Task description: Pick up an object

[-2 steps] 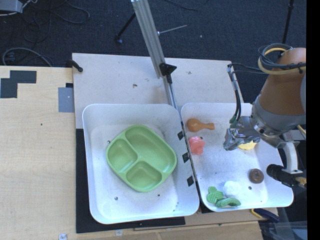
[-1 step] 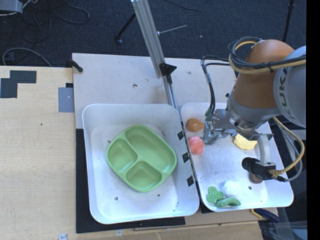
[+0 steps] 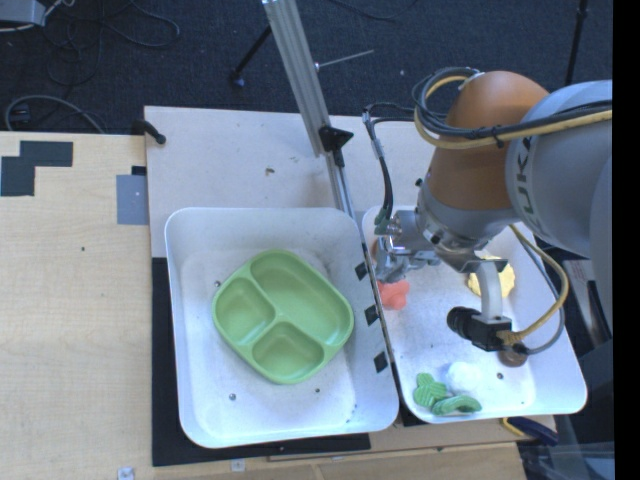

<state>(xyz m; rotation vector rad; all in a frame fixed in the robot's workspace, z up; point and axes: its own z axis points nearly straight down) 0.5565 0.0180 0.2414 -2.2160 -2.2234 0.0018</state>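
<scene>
Camera view
Left bin (image 3: 190, 268): held 1 green plate (image 3: 283, 315) with 3 compartments, lying flat near the middle.
Right bin (image 3: 560, 388): held an orange-red object (image 3: 394, 295) near its left wall, a green crumpled item (image 3: 443, 396) by the front rim, a white item (image 3: 467, 374) just beside it, and a yellow object (image 3: 503, 278) partly hidden by the arm.
Gripper (image 3: 392, 256): just above the orange-red object; opening and any grasp could not be told.
</scene>
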